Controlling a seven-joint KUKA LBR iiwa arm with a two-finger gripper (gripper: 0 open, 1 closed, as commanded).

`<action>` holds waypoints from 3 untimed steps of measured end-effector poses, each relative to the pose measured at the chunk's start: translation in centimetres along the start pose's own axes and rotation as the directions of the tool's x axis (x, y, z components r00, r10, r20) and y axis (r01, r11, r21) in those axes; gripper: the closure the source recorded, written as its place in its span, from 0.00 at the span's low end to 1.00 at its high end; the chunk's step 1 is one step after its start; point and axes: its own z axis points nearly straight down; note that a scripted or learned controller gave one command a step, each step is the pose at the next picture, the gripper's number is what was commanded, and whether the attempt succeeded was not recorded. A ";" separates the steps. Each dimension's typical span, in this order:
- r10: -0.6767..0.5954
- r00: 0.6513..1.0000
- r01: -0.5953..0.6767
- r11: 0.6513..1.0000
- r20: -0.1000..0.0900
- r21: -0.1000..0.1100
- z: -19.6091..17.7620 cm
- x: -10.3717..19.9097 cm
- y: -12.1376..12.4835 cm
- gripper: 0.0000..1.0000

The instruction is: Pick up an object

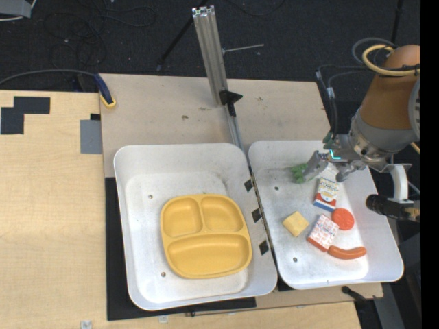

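Bench surface [164, 108] of tan board, dark floor with cables behind it, a lighter wood panel [48, 204] to the left. An aluminium post [211, 53] rises at a slant from the bench's middle, just behind where the two bins meet. Left bin [137, 177], white and shallow, holds a yellow divided tray [204, 235] lying flat with three compartments. Right bin [374, 259], also white, holds the small items. The arm [391, 101] comes in from the right, orange band above the wrist, wrist over the bin's far right corner. The gripper [328, 168] hangs low over the upper part of the right bin, its two fingers spread apart, nothing visible between them. A green object [299, 173] lies just beside the left fingertip; contact cannot be told. Below the gripper a small white, red and blue carton [326, 194]; near it a red round piece [342, 218], a second printed packet [322, 232], a yellow block [295, 223] to the left, and a red sausage-shaped piece [346, 253] nearest the front rim.
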 end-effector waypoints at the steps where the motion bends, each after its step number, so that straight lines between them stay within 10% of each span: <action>1: 0.000 1.000 0.000 1.000 0.000 -0.002 -0.1 0.0 0.0 0.00; 3: 0.001 1.000 -0.001 1.000 0.000 0.002 11.1 -0.3 -1.4 0.00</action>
